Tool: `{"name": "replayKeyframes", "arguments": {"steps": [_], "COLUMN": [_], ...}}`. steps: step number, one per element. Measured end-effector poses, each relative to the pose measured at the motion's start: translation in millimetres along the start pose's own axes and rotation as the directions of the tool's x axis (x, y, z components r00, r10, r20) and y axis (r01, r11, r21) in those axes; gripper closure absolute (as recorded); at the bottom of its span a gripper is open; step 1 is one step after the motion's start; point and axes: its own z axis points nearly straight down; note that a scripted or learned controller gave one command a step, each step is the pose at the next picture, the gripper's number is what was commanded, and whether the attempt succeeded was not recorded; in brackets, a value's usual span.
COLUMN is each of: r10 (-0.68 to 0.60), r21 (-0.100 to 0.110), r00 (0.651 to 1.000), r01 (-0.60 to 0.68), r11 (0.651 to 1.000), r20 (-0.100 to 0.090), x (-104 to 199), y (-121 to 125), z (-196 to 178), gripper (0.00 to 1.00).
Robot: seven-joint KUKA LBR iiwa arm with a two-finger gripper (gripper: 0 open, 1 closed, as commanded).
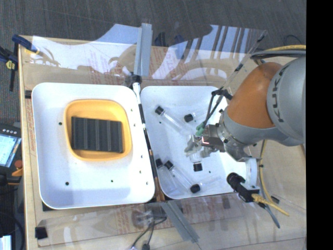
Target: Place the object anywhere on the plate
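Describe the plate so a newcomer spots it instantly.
Start at the left white bin of the two side-by-side bins. The plate lies in its middle: a rounded-square yellow dish with a dark ribbed centre. It is the one coloured item there; the right bin holds small clear tubes with black caps.

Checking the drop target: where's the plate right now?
The yellow plate sits in the left bin, with a dark ribbed insert at its centre; the hand is over the right bin.

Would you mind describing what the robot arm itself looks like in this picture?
The arm is a thick rounded body, grey with a broad orange band above the wrist and dark "KUKA" lettering on the grey shell. Thin dark cables run down to a small metal claw with a green part beside it.
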Motion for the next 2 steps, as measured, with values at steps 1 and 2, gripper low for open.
{"name": "replayKeyframes", "arguments": {"steps": [1, 2], "r10": [-0.216, -0.379], "r21": [-0.001, 0.000], "r00": [0.976, 0.926], "r01": [0.216, 0.379], "r11": [0.976, 0.926], "r20": [0.000, -0.001], "x": [33, 72], "y": [37, 104], "z": [-48, -48], "gripper": [1.00, 1.00]}}
